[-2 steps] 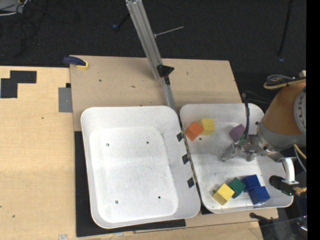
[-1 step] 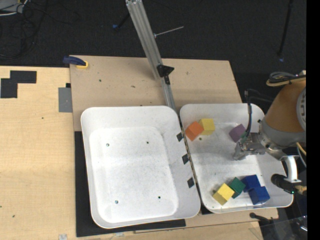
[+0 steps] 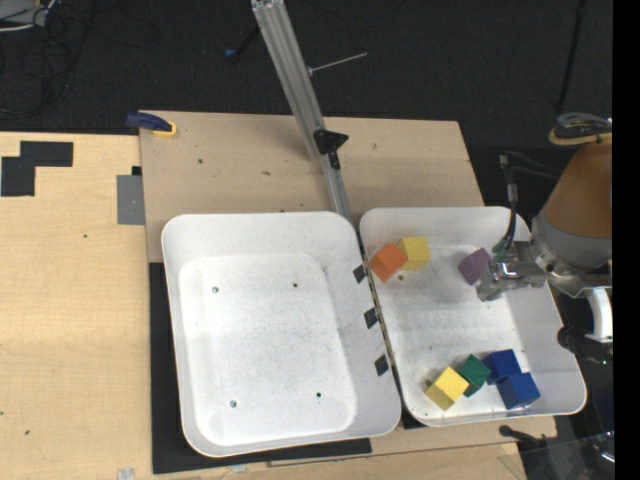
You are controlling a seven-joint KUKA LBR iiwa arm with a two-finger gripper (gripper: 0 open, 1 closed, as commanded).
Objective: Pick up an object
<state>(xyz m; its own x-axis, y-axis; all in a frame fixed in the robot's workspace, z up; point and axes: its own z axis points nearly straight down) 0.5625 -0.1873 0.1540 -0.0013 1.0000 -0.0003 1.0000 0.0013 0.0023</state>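
Reaching in over the right bin (image 3: 560, 393), the hand (image 3: 492, 276) sits at the purple block (image 3: 474, 265), touching it; can't tell its state. Orange block (image 3: 389, 261) and yellow block (image 3: 415, 252) touch near the divider. Yellow, green, blue cluster (image 3: 485, 378) at the near edge.

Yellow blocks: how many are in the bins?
2. One yellow block sits beside the orange block at the right bin's far left; another lies near its front edge. None seems hidden.

Tool (image 3: 497, 274) low, arm from right
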